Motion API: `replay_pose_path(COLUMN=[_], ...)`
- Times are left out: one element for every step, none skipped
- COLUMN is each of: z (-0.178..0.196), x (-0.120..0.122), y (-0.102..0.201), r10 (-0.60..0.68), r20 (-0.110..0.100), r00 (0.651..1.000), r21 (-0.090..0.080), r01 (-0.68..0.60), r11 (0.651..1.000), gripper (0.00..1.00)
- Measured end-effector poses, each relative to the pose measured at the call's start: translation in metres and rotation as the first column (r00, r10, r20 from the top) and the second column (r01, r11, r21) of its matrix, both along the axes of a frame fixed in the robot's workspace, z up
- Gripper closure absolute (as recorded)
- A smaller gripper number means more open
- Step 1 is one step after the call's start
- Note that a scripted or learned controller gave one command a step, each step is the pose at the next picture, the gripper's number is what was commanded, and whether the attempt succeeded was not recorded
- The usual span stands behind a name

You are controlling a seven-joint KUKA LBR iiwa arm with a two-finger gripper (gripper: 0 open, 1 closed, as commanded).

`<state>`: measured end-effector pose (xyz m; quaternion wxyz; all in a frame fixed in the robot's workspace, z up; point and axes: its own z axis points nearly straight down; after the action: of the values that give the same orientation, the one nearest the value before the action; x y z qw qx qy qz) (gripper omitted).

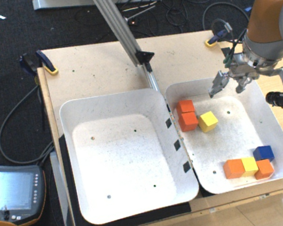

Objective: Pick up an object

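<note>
My gripper [230, 85] hangs over the far right part of the right bin [274, 129], its two fingers spread apart with nothing between them. Below and left of it lie two stacked-looking orange blocks [187, 115] and a yellow block [208, 121] beside them. In the near right corner of the same bin sit an orange block [233, 168], a small yellow block [249, 165], another orange block [264, 168] and a blue block [263, 153], all close together.
The left bin [82, 147] lies beside the right one. A slanted metal pole [117, 22] crosses above the bench's far side. Clamps [46, 64] sit at the far corners. A teach pendant [12, 194] rests off the bench's left.
</note>
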<state>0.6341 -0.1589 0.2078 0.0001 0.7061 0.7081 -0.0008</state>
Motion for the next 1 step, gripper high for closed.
replay_pose_path(z=[-0.089], x=[-0.011], y=[0.0385], r10=[-0.004], r20=[0.02], r00=[1.0], r21=[-0.004], r01=[0.004], r11=[1.0], gripper=[0.0])
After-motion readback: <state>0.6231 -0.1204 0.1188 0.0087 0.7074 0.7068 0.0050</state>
